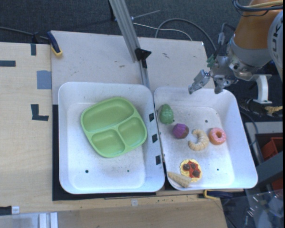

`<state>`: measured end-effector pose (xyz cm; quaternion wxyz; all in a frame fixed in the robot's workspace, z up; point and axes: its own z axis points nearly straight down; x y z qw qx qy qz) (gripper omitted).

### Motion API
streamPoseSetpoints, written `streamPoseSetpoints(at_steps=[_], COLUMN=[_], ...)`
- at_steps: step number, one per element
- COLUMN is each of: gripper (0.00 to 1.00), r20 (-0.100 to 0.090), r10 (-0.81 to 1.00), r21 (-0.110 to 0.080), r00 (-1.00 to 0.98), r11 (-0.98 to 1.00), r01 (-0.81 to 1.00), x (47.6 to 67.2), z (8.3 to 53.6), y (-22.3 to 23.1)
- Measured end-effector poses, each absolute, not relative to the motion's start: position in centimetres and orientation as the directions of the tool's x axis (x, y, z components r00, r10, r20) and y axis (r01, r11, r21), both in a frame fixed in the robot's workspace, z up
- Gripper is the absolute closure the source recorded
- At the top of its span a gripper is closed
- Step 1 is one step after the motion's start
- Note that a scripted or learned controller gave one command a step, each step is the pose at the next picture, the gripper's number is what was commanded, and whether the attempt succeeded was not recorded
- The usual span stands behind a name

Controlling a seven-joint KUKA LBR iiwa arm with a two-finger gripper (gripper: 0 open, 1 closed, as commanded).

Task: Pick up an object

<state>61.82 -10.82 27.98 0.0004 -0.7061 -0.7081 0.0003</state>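
Where the counter (19, 127) shows bare wood at the far left, the left bin (69, 175) sits just beside it, and a green divided plate (114, 126) lies inside that bin, tilted slightly and nearer the bin's upper half. A metal pole (126, 25) slants down from the top and ends between the two bins. The right bin (242, 165) touches the left one along its inner wall and holds several small toy foods: a green vegetable (166, 113) near its upper left corner, a purple round piece (180, 130) just below and right of it, a tan croissant (198, 140) beside that, and a pink doughnut (217, 136) just right of the croissant. Lower down lie a small pizza-like disc (190, 168) and a pale wedge (179, 179) touching the bin's near wall. The claw (208, 83) hangs above the upper rim of the right bin, its fingers spread apart with nothing between them, well apart from the foods.
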Motion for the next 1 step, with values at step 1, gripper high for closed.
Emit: streamPoseSetpoints(at_steps=[1], gripper=[0.0], r20=[0.0], r10=[1.0], r21=[-0.001], r00=[-0.003], r11=[0.003], r01=[1.0], x=[61.82], z=[27.98], y=[-10.82])
